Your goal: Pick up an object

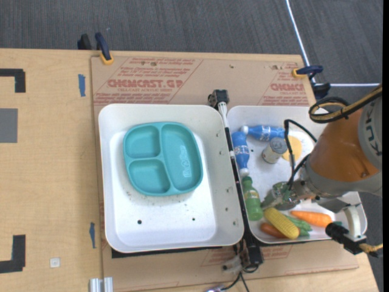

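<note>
The left bin holds a teal divided plate with 3 compartments, and nothing there looks like a target. Across the divider, the right bin carries the loose items: 2 blue bottles, one upright along the wall and one lying near the top, a green bottle below them, a small grey can, a yellow piece, then a corn cob and a carrot at the near edge. The gripper hangs low over the bin floor, just beside the corn cob and the green bottle; whether it is released or clenched cannot be told. The step looks like the approach. Next, the arm would need to settle squarely over 1 item, likely the corn cob, and avoid nudging its neighbours.
</note>
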Robot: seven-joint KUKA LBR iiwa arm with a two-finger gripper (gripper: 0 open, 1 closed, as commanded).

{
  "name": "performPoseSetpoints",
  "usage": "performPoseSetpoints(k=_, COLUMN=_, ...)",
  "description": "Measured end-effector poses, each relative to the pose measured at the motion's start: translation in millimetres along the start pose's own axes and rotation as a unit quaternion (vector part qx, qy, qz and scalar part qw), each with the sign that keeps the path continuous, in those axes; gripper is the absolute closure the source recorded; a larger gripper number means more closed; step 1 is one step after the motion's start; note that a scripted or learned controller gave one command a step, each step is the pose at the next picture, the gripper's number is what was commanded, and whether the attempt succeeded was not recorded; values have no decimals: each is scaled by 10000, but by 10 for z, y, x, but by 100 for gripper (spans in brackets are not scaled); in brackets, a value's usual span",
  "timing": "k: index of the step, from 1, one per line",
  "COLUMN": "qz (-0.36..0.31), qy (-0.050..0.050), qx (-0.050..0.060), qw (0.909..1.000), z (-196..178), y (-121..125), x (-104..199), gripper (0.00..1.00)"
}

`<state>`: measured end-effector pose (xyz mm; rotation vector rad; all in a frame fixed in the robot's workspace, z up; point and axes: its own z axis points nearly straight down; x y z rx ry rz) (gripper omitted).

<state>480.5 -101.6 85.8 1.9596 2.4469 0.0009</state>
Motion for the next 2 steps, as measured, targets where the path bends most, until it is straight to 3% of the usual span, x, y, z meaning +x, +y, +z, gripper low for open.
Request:
performPoseSetpoints(k=1, qz=-2, qy=3, qx=-16, qw=10000, z=-105, y=13, x=9, gripper=100)
performPoseSetpoints(k=2, qz=1715, qy=21, qx=24, qw=9852, z=-1117, y=116, x=522, gripper=100)
